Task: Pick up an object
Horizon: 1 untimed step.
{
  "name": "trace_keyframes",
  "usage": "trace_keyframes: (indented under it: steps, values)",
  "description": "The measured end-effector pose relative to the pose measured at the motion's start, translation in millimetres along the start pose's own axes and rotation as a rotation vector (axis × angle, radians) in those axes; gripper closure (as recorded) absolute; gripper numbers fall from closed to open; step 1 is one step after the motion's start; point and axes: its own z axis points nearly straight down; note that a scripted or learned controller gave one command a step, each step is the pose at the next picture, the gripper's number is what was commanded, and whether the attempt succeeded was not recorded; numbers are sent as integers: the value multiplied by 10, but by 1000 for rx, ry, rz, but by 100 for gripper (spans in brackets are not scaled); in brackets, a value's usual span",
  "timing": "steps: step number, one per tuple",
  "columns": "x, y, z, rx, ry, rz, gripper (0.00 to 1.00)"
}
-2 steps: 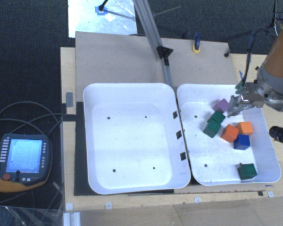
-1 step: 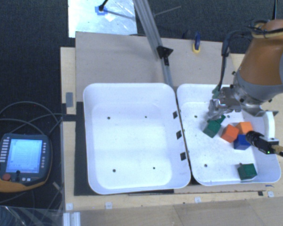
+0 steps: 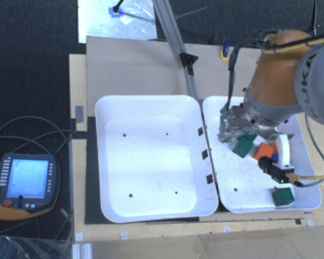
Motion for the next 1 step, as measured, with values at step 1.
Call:
trace_keyframes:
  steps: [1]
  values:
    - [517, 61, 86, 0, 0, 0, 100]
